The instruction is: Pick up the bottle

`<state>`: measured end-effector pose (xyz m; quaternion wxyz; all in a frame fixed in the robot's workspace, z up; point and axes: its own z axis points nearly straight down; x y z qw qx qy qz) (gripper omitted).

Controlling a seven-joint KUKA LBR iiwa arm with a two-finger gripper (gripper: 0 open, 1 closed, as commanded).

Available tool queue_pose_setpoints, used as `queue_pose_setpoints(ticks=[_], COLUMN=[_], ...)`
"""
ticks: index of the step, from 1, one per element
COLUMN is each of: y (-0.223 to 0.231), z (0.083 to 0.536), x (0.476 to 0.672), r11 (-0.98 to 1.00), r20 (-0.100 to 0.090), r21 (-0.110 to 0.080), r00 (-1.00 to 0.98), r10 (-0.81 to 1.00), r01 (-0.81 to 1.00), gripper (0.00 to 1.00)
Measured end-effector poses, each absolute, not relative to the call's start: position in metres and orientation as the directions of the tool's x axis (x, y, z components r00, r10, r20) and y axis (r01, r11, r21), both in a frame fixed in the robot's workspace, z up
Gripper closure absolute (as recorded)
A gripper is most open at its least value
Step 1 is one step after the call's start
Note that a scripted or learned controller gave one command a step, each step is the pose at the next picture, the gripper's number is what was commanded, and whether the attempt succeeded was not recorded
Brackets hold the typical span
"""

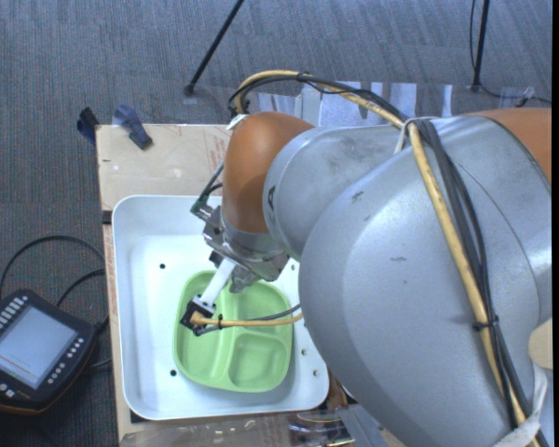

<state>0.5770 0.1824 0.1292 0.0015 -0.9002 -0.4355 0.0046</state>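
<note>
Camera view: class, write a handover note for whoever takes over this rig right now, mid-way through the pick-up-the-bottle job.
Pincer: low over the left bin, above the near edge of the green divided tray; its state cannot be told from this angle.
Bottle: its place cannot be told; the arm covers the right side of the bench.
Done: nothing confirmed, no grasp seen.
Left: find the bottle, grip it, lift it.

The pale green divided plastic tray [252, 357] at 7 o'clock looks smooth with a soft sheen. Shallow white plastic bin [140, 250] is smooth too, more matt. Light wooden bench top [158, 166] at 10 is bare and dull. Grey arm shell [401, 277] at 3 is satin and scuffed, its orange band [256, 170] glossy. Grey ribbed carpet [74, 45] at 11 looks rough.
</note>
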Motion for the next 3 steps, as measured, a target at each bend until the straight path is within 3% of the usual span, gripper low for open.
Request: queue_pose_setpoints(ticks=[1,2,3], y=[0.202,0.245,0.230], z=[0.248,0.288,0.436], x=[0.563,0.500,0.477], r11=[-0.626,-0.714,-0.723], r20=[-0.004,-0.005,-0.003], r21=[-0.003,-0.003,0.000], r00=[0.626,0.714,0.723], r10=[0.780,0.700,0.690], r01=[0.780,0.700,0.690], gripper=[1.00,1.00,1.00])
